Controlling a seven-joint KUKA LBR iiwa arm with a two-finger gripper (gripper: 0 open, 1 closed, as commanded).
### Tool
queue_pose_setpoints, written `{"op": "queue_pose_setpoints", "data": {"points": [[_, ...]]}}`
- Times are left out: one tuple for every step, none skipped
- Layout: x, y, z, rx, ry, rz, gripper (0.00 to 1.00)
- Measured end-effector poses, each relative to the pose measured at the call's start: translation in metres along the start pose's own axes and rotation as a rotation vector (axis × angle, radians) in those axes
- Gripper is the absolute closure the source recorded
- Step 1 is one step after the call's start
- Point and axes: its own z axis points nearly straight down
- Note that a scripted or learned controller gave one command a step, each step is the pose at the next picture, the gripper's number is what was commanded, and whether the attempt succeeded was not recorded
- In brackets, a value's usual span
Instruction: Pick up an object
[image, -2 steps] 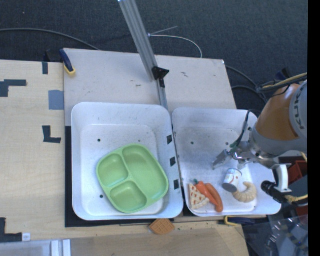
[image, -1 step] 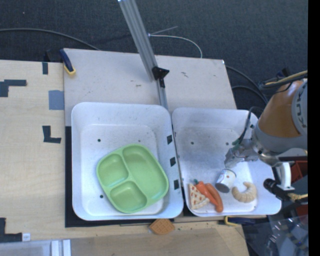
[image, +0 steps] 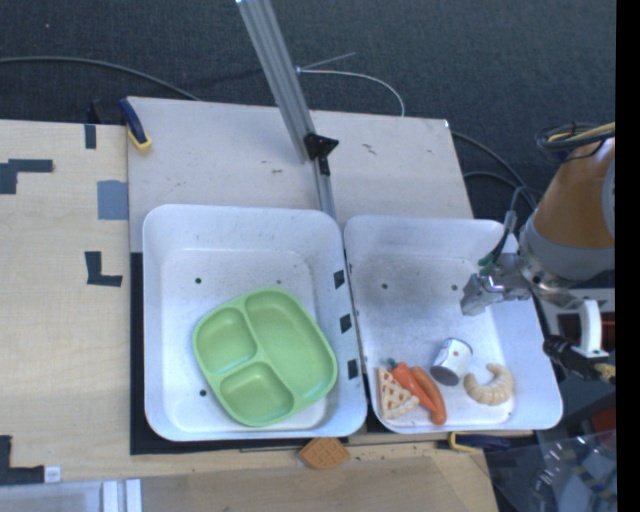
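Note:
Several small objects lie along the front of the right bin (image: 420, 260). They are an orange carrot (image: 421, 389), a waffle-patterned wedge (image: 394, 393), a grey and white cup on its side (image: 451, 359) and a beige shrimp-shaped piece (image: 489, 385). My gripper (image: 478, 297) hangs over the right side of that bin, above and to the right of the cup. Nothing shows between its fingers. The grey arm with its orange band (image: 578, 205) comes in from the right.
The left bin (image: 240, 225) holds a green three-compartment plate (image: 265, 356). A grey metal pole (image: 290, 90) slants across the back of the bench. A brown waffle piece (image: 323, 453) lies outside the bins at the front. Cables run behind the bench.

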Motion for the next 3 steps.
{"op": "queue_pose_setpoints", "data": {"points": [[0.000, 0.001, -0.021, 0.002, 0.001, 0.000, 1.00], [0.053, -0.003, -0.014, 0.006, 0.003, -0.004, 1.00], [0.099, -0.006, -0.024, 0.005, 0.004, -0.004, 1.00]]}}
